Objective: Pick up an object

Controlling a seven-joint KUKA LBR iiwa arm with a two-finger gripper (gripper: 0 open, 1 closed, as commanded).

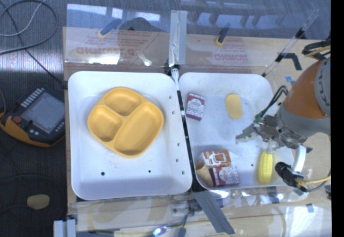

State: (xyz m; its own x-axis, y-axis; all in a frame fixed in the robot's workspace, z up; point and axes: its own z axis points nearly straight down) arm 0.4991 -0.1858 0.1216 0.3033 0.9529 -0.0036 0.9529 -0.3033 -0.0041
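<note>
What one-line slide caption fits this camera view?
KUKA arm's gripper hovers in the right bin near a corn cob; yellow divided plate in the left bin.

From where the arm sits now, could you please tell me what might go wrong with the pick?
1. The corn cob lies close to the right bin's wall, so the gripper may have little room beside it.
2. The cartons are bunched in the near corner; a grab there may nudge both.
3. The small yellow piece looks smooth and rounded and could slip.
</note>
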